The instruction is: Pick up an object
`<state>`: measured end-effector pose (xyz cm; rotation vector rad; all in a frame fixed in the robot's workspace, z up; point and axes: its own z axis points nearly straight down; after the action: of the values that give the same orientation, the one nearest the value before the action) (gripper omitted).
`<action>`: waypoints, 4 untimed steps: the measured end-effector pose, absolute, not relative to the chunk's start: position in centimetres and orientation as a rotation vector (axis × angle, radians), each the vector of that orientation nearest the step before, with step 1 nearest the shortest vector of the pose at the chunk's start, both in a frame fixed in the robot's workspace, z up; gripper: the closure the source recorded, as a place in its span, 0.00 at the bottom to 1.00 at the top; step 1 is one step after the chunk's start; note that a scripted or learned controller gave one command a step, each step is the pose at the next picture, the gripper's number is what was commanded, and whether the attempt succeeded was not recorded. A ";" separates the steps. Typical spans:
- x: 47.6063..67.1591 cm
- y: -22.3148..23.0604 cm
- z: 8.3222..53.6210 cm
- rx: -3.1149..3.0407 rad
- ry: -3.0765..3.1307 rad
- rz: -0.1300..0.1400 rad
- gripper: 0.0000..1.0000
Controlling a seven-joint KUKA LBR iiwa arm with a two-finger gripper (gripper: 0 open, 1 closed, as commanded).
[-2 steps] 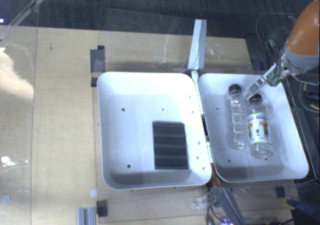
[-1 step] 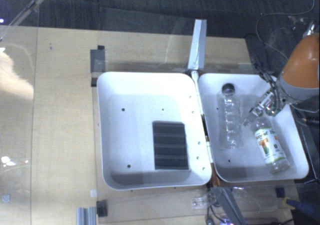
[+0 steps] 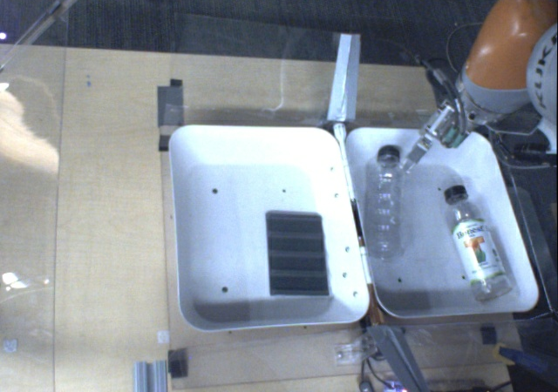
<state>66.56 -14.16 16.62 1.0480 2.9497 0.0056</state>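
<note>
gripper (image 3: 417, 153) upper right of frame, tip just beside clear bottle (image 3: 384, 204); grip state could not be told | clear bottle lay lengthwise at right bin's (image 3: 514, 233) left side | labelled bottle (image 3: 476, 246) lower right of that bin | dark ribbed block (image 3: 297, 253) in left bin (image 3: 200, 207)

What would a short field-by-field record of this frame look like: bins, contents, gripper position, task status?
left bin: holds a dark ribbed rectangular block, lying flat
right bin: holds two plastic bottles
clear bottle: unlabelled, lying along the bin's left wall, cap toward the far side
labelled bottle: dark cap, lying near the right wall
gripper: at the far end of the right bin, just beside the clear bottle's cap end
task status: nothing seen between the gripper's fingers; no object lifted yet
</note>
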 end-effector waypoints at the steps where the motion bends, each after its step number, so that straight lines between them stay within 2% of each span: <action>1: 63.1 -19.1 11.2 1.210 2.891 0.004 0.00; 2: 66.2 -14.6 13.0 1.012 2.963 0.005 0.00; 3: 61.8 -19.0 12.5 1.483 2.762 0.004 0.00; 4: 61.0 -20.5 19.8 1.479 2.760 0.004 0.00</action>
<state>61.00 -20.50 19.75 1.4790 2.7604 0.0044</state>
